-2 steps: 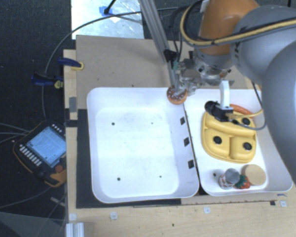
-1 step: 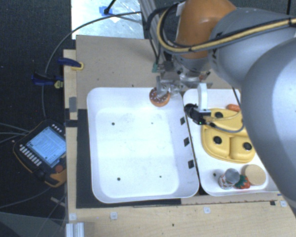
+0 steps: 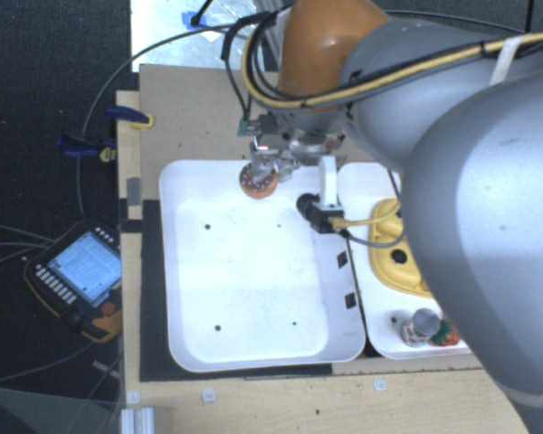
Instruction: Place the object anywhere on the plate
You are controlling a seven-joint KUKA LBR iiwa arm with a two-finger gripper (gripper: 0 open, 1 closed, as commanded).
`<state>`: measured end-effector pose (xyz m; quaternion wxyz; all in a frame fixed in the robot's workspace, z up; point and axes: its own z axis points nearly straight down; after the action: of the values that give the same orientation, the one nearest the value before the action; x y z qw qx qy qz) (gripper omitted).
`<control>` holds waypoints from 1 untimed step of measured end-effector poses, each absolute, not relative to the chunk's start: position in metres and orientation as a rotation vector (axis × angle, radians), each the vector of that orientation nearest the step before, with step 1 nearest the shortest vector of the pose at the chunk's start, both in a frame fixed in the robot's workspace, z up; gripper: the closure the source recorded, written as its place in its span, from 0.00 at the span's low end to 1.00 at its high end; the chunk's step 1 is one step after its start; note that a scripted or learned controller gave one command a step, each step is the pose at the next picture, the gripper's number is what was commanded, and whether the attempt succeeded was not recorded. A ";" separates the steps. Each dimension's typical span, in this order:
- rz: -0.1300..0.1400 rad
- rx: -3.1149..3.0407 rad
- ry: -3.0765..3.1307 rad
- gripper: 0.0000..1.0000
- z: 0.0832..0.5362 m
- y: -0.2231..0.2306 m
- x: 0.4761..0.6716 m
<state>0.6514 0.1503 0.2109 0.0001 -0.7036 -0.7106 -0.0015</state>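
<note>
The camera view shows our jaws (image 3: 264, 172) over the small round brown object (image 3: 259, 182) at the left white bin's (image 3: 253, 333) far edge, their opening unclear; we'd carry it level to the yellow plate (image 3: 394, 256).

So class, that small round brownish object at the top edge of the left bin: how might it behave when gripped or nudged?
The round brownish object looks small and disc-like, so probably light. Its rounded outline suggests it could roll or slide on the smooth white bin if nudged. Stiffness is hard to judge; detail is blurred.
</note>
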 end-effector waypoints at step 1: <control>-0.005 -2.210 -2.231 1.00 0.217 0.197 0.639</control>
<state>0.6386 0.1969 0.2173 0.0006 -0.7037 -0.7105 -0.0017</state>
